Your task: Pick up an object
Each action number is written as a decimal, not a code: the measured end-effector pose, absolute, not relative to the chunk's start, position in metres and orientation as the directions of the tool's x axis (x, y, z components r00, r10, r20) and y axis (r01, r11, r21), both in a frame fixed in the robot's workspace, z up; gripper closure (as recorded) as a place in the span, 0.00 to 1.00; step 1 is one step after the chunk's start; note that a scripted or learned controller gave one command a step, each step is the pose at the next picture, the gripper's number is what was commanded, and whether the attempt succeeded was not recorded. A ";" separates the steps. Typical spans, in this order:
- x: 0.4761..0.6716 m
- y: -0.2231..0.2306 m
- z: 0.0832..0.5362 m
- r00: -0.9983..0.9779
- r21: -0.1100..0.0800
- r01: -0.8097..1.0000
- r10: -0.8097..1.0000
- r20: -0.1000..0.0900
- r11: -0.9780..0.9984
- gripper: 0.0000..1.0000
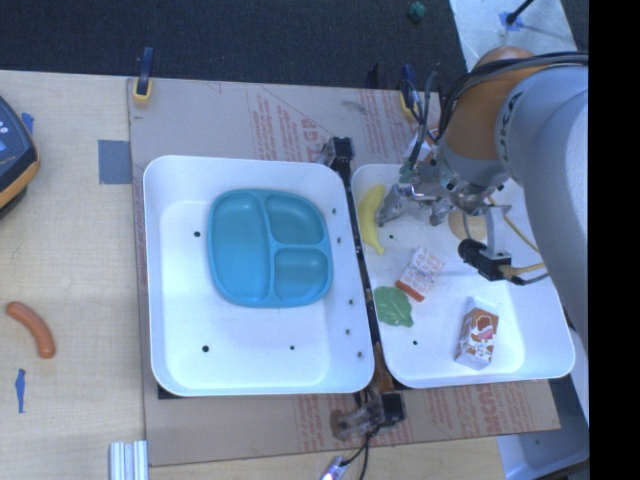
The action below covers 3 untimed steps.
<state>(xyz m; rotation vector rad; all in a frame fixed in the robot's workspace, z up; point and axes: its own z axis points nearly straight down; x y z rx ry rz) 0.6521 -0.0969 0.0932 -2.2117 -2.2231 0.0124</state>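
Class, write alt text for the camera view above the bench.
A grey robot arm with its gripper reaches into the right white bin, which holds a yellow banana, a green leaf and a small carton. The left white bin holds a blue divided plate.

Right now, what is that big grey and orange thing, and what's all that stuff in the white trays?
That is a robot arm, seen by a camera above the bench. Its gripper is a two-fingered claw for grabbing. It hovers over the right bin, near a yellow banana. That bin also has a green leafy toy, a small white packet and a little carton. The left bin holds a blue divided plate. A toy sausage lies on the bench. I can't see anything in the claw.
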 end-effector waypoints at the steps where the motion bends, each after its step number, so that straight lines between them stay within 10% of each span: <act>1: 0.529 -0.052 0.192 -0.004 -0.003 1.000 1.000 0.000 0.004 0.00; 3: 0.524 -0.097 0.092 -0.005 -0.002 1.000 1.000 -0.001 0.005 0.00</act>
